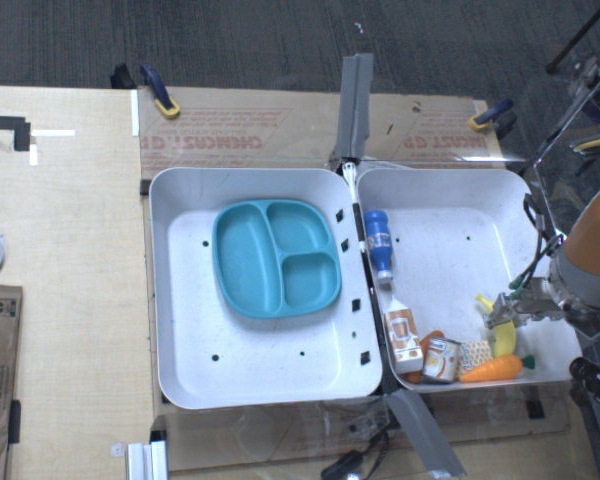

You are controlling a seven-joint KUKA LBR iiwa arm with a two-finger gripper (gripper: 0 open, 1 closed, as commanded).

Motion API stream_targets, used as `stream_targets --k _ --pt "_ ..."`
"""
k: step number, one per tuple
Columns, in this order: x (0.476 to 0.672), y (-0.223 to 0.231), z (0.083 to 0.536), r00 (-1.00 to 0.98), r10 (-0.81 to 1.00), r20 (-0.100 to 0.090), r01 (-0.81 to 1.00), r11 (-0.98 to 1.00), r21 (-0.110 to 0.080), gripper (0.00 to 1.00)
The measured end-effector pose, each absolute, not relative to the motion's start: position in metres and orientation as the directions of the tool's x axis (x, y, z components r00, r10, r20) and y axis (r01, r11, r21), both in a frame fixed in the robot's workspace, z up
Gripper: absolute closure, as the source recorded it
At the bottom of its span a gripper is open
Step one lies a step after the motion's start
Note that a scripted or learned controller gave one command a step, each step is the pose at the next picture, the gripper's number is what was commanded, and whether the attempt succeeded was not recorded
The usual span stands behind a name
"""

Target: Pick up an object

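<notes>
- Two white bins are sitting side by side on the table (70,368): the left bin (180,298) and the right bin (450,203).
- A teal divided plate (277,258) is lying flat in the middle of the left bin, its three compartments facing up.
- In the right bin, a blue bottle (378,243) is lying along the left wall, its white neck pointing toward the near edge.
- Just below the bottle, a small orange-and-white carton (403,340) is resting in the near left corner of that bin.
- Beside the carton, a small can (441,359) is lying against the near wall, with a beige patterned item (474,353) touching its right side.
- An orange carrot (492,370) is lying along the near wall, right of the can.
- A yellow object (503,340) is sitting just above the carrot, near the right wall.
- The arm (590,258) is reaching in from the right edge, and its gripper (508,311) is hanging directly over the yellow object.
- The fingers are too small and cluttered here to tell whether they are wide, narrow or closing on anything.
- Yellow-and-blue clamps (160,93) are gripping the cardboard sheet along the far edge of the table.
</notes>
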State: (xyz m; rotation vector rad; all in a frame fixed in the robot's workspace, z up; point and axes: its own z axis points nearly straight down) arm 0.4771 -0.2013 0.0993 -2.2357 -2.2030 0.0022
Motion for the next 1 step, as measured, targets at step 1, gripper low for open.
stream_targets --k 1 --pt "0.4783 -0.1551 0.2179 0.02 1.0 -0.001 1.0 -0.02 -0.001 1.0"
